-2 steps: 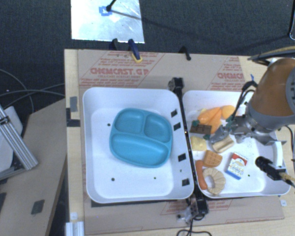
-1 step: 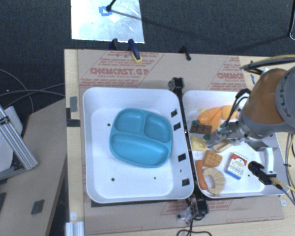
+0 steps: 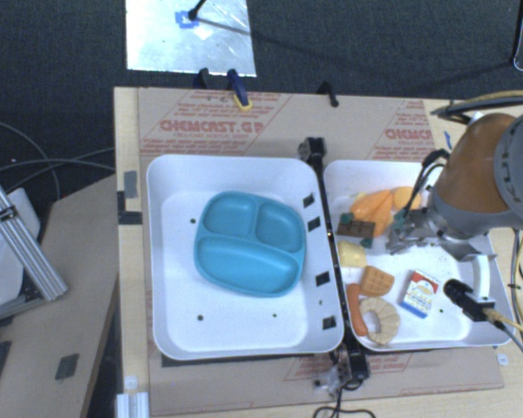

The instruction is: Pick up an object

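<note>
The claw (image 3: 399, 231) is hanging low in the right bin (image 3: 484, 333), its grip state unreadable, and is needing a centred descent over the orange piece (image 3: 372, 205) beside it.

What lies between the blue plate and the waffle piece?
In the camera view, the two bins' touching walls lie between the blue plate and the waffle piece.

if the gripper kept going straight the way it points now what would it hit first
Likely the orange food piece just left of the gripper. Depth is unclear from above, so it might meet the right bin's floor first.
</note>
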